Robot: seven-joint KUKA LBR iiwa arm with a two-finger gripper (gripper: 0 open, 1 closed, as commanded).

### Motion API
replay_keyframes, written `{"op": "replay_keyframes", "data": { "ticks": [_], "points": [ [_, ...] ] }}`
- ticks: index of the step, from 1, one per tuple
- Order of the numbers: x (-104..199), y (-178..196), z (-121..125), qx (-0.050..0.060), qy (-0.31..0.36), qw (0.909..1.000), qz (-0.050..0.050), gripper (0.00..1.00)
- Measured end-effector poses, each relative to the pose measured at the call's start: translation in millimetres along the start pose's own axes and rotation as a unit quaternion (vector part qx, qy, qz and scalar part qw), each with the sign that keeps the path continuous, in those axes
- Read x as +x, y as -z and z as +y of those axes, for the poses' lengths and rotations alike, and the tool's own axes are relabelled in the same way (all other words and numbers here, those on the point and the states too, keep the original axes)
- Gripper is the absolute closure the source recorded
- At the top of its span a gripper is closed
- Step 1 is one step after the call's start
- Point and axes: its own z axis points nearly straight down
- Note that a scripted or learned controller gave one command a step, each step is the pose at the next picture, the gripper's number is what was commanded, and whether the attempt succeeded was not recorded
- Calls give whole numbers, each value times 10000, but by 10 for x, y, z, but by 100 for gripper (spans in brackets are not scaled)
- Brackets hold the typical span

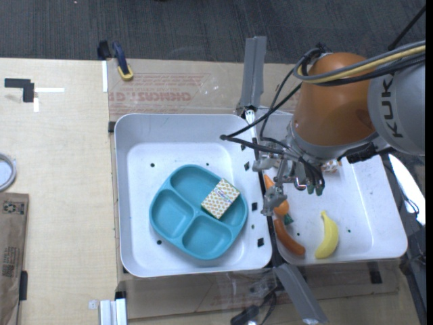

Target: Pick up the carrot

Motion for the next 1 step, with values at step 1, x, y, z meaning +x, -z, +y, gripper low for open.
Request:
{"op": "replay_keyframes", "data": {
  "ticks": [1],
  "points": [
    [-29,319,-357,3,104,9999,-5,0]
  ]
}}
